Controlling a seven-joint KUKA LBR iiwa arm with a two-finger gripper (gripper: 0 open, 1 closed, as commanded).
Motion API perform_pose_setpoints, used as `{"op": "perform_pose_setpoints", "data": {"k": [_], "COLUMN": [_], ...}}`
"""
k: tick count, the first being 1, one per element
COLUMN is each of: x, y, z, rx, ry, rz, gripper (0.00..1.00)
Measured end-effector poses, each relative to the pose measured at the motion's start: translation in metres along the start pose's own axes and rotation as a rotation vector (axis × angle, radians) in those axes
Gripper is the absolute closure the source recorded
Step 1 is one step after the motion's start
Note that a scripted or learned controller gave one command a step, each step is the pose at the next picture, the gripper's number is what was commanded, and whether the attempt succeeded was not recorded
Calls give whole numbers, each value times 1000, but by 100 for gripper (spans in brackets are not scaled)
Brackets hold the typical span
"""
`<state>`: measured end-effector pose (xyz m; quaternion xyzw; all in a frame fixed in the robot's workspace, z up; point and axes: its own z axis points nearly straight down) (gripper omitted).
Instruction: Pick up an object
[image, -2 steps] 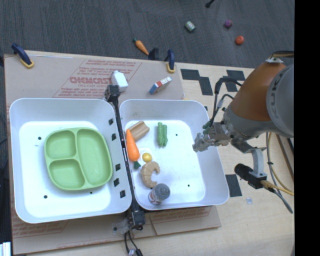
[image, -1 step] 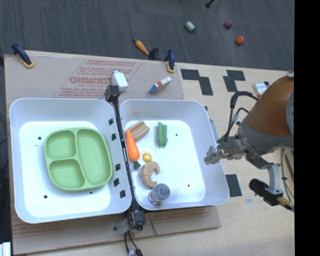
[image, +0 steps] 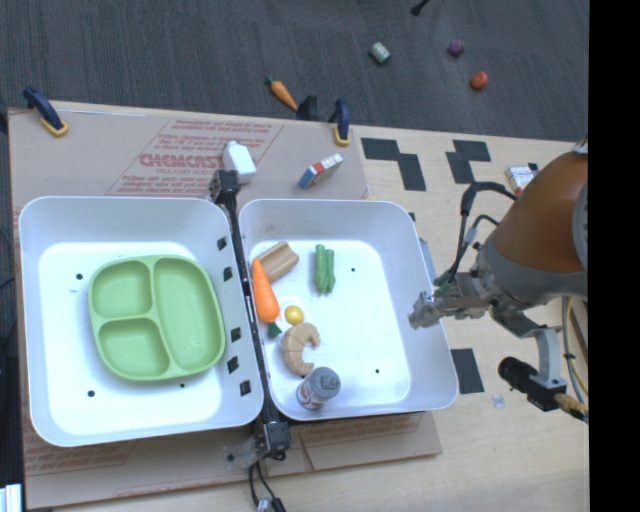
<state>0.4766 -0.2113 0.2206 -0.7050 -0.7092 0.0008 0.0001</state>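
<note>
Plainly the pick is not yet made: the things to choose from lie in the left half of the right bin (image: 375, 330), well apart from the gripper (image: 425, 310), which hovers at that bin's right rim. From left to right they are a carrot (image: 264, 290) hard against the divider, a brown roll (image: 277, 260) above it, a small yellow ball (image: 294, 314), a croissant (image: 299, 347), a can (image: 318, 387) near the front wall, and green beans (image: 324, 268) lying alone. How far the gripper is open I cannot tell from this angle, and nothing can be seen in it

A good try would probably go for the beans, since they have bare floor on both sides. The carrot, ball and croissant crowd each other, and the can looks likely to roll or slip. The arm (image: 540, 230) would need to travel left across the bin and descend straight over the target

The left bin (image: 60, 400) holds a green divided plate (image: 155, 315). Both bins rest on printed cardboard (image: 200, 160), fastened with blue clamps (image: 45, 110). A small striped box (image: 320, 172) lies behind the right bin, and black markings (image: 395, 155) show on the bench. Beyond is dark carpet (image: 150, 40), with a few small toys (image: 283, 93) scattered on it
</note>
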Motion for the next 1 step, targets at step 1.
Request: {"op": "perform_pose_setpoints", "data": {"k": [1], "x": [0], "y": [1], "z": [-38], "rx": [-4], "ry": [-1], "rz": [0], "gripper": [100]}}
